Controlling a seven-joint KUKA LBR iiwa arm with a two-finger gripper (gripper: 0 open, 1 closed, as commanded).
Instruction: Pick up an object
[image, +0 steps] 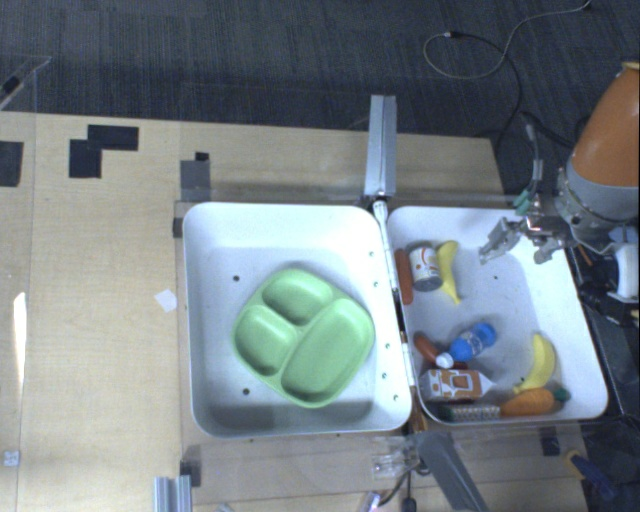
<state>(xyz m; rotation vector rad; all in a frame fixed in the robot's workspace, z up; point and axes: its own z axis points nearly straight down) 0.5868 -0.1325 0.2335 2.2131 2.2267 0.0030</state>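
The right bin (565, 300) holds several small items. A tin can (427, 268) lies by a yellow banana (449, 271) and a red sausage (403, 277) near the bin's left wall. Lower down are a blue bottle (472, 342), a small carton (452, 383), a second banana (541, 361) and an orange carrot (528, 402). My gripper (518, 248) hangs over the bin's upper right part, to the right of the can and banana. It is open, its fingers spread, with nothing between them.
The left bin (215, 260) holds a green divided plate (305, 335). A metal post (381, 150) stands behind the wall between the bins. A dark comb-like strip (470, 411) lies at the right bin's front edge. A cable (480, 50) loops on the floor behind.
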